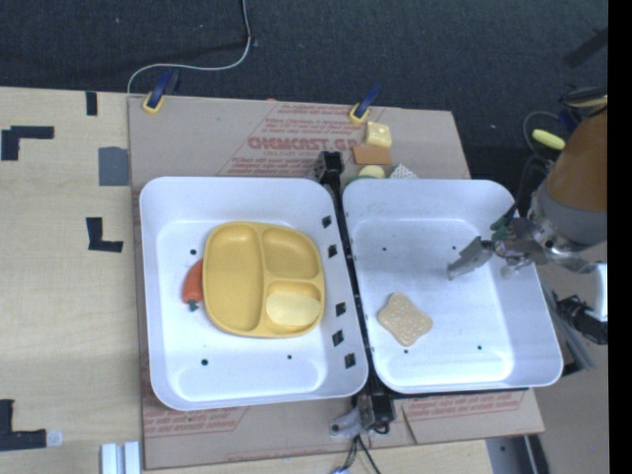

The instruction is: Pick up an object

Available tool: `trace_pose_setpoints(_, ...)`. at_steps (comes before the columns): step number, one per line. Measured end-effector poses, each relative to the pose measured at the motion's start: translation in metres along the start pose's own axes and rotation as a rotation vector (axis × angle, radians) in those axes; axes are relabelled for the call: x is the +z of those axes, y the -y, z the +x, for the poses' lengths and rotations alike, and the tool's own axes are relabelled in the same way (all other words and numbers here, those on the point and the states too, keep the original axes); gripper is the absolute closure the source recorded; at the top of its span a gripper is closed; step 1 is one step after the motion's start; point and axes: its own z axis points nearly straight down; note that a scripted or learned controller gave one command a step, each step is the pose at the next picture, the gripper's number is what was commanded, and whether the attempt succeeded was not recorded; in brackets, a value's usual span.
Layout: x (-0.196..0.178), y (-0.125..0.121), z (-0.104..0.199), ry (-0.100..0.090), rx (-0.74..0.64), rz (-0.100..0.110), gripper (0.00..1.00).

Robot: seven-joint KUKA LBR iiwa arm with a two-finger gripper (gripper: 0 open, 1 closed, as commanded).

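I see the pincer [472, 259] holding nothing; its spread I cannot tell. The tan cracker [405, 319] lies flat in the right bin [513, 368], at seven o'clock from it, well apart.

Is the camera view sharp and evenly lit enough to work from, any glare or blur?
Camera view: even light, soft shadows, no harsh glare on the white bins; yellow tray and tan piece read clearly; the tool looks slightly soft, the whole frame low in detail.

Divided plate [264, 277] in left bin [168, 215]; cracker [404, 319] in right bin [464, 197], fingers [469, 259] above it.
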Motion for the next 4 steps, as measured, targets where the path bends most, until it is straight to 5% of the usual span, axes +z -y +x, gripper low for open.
trace_pose_setpoints(1,0.051,-0.022,0.052,-0.001,-0.002,0.001,0.0)
trace_pose_setpoints(2,0.104,0.019,0.081,-0.002,0.0,0.004,0.0)
trace_pose_setpoints(3,0.109,0.042,0.089,0.003,0.0,-0.007,0.0)
trace_pose_setpoints(4,0.099,0.041,0.089,0.002,0.0,-0.006,1.0)
